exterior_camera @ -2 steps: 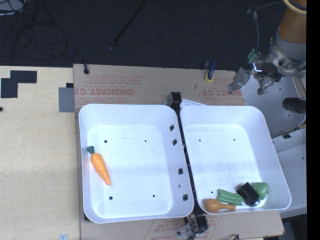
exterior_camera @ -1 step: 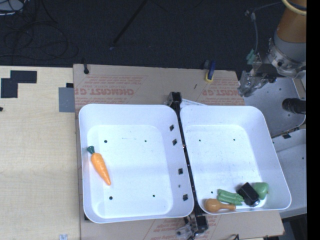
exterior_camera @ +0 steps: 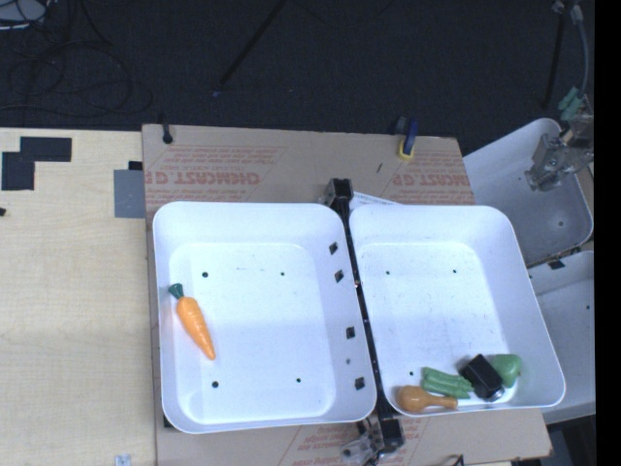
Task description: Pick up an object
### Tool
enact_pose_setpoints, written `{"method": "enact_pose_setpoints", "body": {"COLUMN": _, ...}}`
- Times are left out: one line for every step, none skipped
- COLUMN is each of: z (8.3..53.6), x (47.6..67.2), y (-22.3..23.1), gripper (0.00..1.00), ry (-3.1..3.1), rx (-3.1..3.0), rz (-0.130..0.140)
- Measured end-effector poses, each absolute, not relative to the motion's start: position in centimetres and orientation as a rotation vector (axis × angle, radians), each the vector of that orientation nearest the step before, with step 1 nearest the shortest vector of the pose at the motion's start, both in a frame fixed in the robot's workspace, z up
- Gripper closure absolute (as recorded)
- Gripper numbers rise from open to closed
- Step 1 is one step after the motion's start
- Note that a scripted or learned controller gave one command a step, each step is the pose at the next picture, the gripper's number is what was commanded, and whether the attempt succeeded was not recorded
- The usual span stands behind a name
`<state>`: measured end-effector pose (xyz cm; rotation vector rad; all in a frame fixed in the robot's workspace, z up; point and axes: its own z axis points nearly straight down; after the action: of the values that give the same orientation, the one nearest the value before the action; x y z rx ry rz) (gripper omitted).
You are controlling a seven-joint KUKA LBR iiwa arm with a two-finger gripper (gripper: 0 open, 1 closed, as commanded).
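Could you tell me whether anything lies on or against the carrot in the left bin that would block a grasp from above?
Nothing visible does. The carrot lies alone near the left wall of the left bin, apart from everything else. The other items, a green vegetable, a black block and an orange gourd-shaped piece, are clustered in the right bin's near corner.

An orange toy carrot [exterior_camera: 195, 326] with a green top lies flat by the left bin's [exterior_camera: 252, 223] left wall.

Smooth white plastic bins [exterior_camera: 243, 223] on printed cardboard [exterior_camera: 291, 168].
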<state>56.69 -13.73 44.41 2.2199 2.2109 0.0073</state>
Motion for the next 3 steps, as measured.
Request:
{"method": "enact_pose_setpoints", "body": {"z": 54.6, "x": 48.1, "y": -17.2, "gripper": 1.00, "ry": 2.208, "rx": 2.220, "rz": 0.008}}
{"method": "enact_pose_setpoints", "body": {"z": 52.3, "x": 47.6, "y": -15.2, "gripper": 1.00, "ry": 2.225, "rx": 2.223, "rz": -0.003}}
{"method": "enact_pose_setpoints", "body": {"z": 41.7, "x": 49.8, "y": -15.9, "gripper": 1.00, "ry": 2.228, "rx": 2.229, "rz": -0.012}}
